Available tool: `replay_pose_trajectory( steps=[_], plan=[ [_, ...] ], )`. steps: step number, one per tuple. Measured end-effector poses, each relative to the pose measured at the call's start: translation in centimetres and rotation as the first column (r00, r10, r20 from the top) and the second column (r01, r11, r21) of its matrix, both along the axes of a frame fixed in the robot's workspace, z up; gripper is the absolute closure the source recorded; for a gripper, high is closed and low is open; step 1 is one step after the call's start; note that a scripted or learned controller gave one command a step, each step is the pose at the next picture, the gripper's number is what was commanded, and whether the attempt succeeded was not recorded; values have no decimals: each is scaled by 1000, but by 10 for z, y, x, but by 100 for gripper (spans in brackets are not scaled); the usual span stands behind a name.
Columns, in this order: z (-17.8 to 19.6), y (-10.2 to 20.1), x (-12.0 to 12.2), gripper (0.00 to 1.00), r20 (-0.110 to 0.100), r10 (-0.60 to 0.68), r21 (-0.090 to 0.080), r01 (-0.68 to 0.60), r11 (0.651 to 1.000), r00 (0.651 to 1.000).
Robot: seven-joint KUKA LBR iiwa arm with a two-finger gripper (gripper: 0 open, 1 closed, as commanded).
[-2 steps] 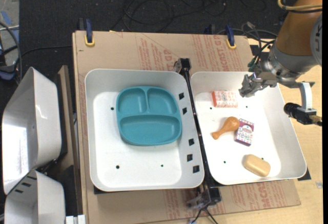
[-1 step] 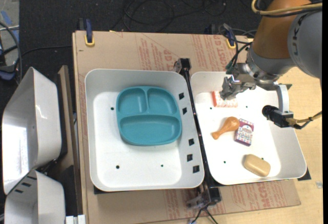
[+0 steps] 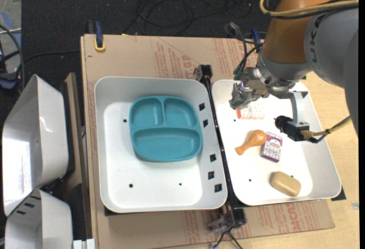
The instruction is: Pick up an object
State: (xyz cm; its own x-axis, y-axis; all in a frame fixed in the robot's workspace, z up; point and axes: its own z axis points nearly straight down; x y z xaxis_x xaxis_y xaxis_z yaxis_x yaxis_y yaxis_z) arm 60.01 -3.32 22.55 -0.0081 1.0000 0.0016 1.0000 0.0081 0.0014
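Note:
My gripper (image 3: 242, 98) hangs low over the far left part of the right bin (image 3: 319, 156). Just below it, and partly hidden by it, lies a small white packet with red print (image 3: 252, 111). I cannot tell whether the gripper touches the packet. An orange drumstick-shaped toy (image 3: 251, 141) lies near the bin's middle. Beside the toy on its right is a purple and pink packet (image 3: 272, 147). A tan loaf-shaped piece (image 3: 285, 183) rests toward the near right corner.
The left bin (image 3: 114, 174) holds a teal divided plate (image 3: 166, 128). A black divider with clips (image 3: 212, 128) runs between the bins. A black fitting with a cable (image 3: 292, 127) hangs off the arm above the right bin. White containers (image 3: 31, 145) stand at the far left.

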Motion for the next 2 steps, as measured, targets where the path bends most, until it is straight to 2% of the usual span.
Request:
replay_pose_trajectory(
  steps=[2],
  plan=[
    [-5, 99, 5, 100, 0, 0, 0, 0, 1000, 1000]
  ],
)
